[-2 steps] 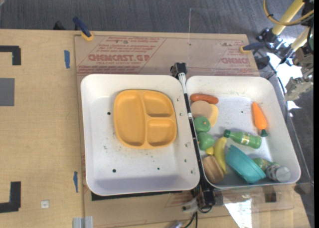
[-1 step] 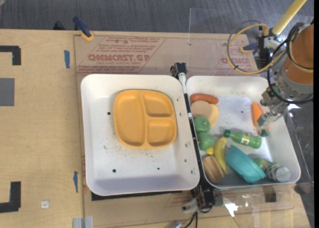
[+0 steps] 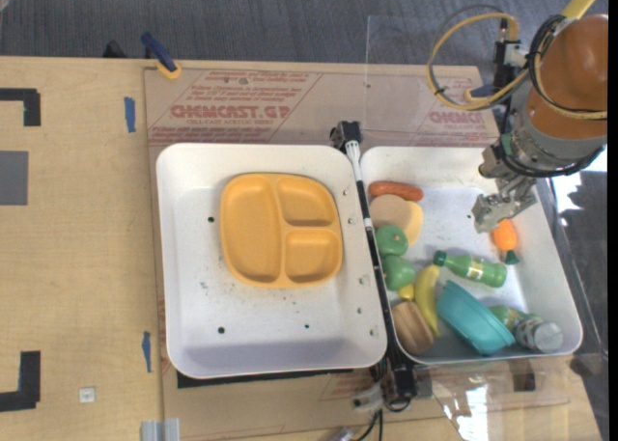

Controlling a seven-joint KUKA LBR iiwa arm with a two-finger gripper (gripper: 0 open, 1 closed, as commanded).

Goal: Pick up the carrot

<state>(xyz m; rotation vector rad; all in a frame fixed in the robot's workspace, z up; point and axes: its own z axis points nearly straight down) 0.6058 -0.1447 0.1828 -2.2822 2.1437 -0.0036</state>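
The carrot [image 3: 504, 234] is a short orange piece with a green end pointing to the near side, in the right bin [image 3: 454, 203] close to its right wall. My gripper [image 3: 502, 207] hangs directly over the carrot's far end, touching or nearly touching it. The grey wrist with the orange band [image 3: 572, 72] rises behind it toward the upper right.
The right bin also holds a red sausage [image 3: 396, 190], a tan bread piece [image 3: 390, 210], a green pepper [image 3: 391, 241], a green bottle [image 3: 470, 268], a banana [image 3: 426, 289], a teal bowl [image 3: 473, 318] and a brown bun [image 3: 413, 325]. In the left bin [image 3: 193, 314] lies a yellow divided plate [image 3: 282, 230].
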